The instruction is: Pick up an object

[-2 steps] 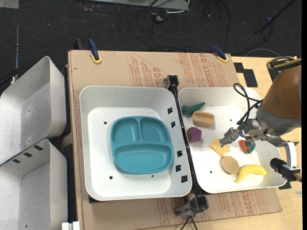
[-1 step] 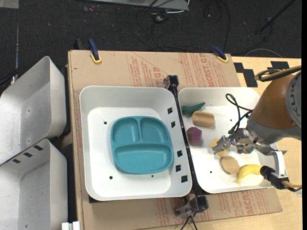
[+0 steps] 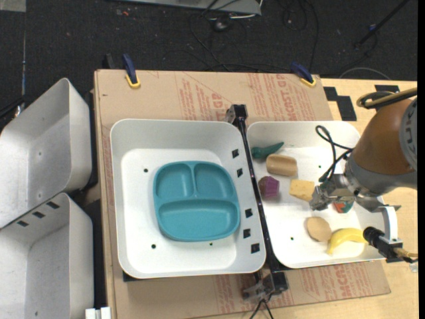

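Gripper (image 3: 323,198) down low in right bin (image 3: 300,261), arm (image 3: 388,148) coming in from right. Finger state — cannot tell, blurred against bin floor. Nothing seen between them. Yellow cheese-like block (image 3: 301,190) just left of gripper, near touching. Tan oval piece (image 3: 318,228) just below it, banana (image 3: 346,239) below-right. Brown bread-like piece (image 3: 281,165) up-left, purple piece (image 3: 269,187) further left. Teal divided plate (image 3: 196,201) far left, in left bin (image 3: 126,178).
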